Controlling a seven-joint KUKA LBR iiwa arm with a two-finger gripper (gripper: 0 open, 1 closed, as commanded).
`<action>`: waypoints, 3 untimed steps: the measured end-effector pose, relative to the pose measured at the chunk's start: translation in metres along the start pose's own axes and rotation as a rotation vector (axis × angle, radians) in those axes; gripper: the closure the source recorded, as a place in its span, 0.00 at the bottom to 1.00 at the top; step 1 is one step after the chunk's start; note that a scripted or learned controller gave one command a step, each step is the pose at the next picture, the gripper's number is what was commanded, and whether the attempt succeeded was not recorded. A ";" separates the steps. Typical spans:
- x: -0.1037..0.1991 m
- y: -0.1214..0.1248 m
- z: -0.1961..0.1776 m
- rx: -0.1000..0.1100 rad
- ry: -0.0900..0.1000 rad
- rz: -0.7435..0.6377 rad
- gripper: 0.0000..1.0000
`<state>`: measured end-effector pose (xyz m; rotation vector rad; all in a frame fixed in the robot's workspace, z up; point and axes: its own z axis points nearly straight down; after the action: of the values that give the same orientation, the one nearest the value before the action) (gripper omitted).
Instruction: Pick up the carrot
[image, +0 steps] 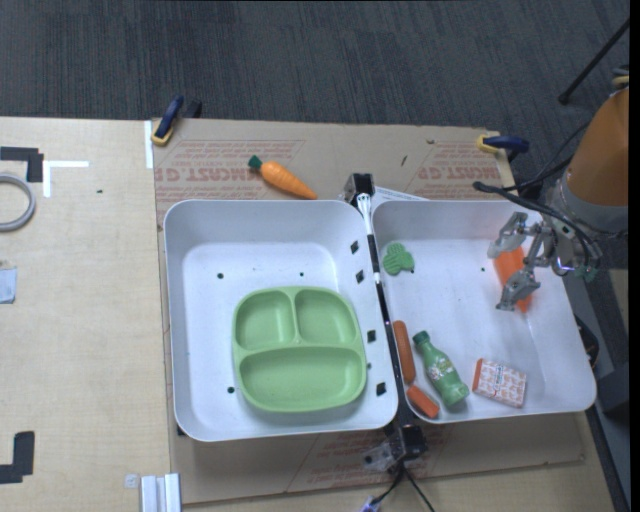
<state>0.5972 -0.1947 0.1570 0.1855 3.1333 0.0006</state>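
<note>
**Something orange sat in the gripper, near the right bin's far right side**

An orange thing (510, 264) sat between the fingers of the gripper (520, 270), near the far right side of the right bin (470, 225); it looked like the carrot, though I could not tell for sure; the fingers were closed around it, so I think the grab was done and the lift was what was left. Another carrot (284, 178), orange with a green top, lay on the cardboard (450, 175) outside the bins, just past the far edge of the left bin (200, 330); nothing touched it.

In the right bin, a green leafy toy (398, 259) lay near the far left corner; a green bottle (441, 371), a sausage (403, 352) and a small packet (499, 382) lay by the near edge, well apart from the gripper. A green plate (298, 348) sat in the left bin.

The bin's right wall was close beside the gripper; there was open room above it and to its left.
</note>
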 end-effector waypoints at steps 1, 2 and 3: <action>-0.006 -0.013 -0.012 0.000 -0.002 -0.547 0.00; 0.032 0.000 0.064 -0.001 -0.001 -0.585 0.00; 0.064 -0.003 0.062 0.004 -0.010 -0.753 0.00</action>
<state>0.5335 -0.1896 0.0946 -0.9768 2.9734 -0.0078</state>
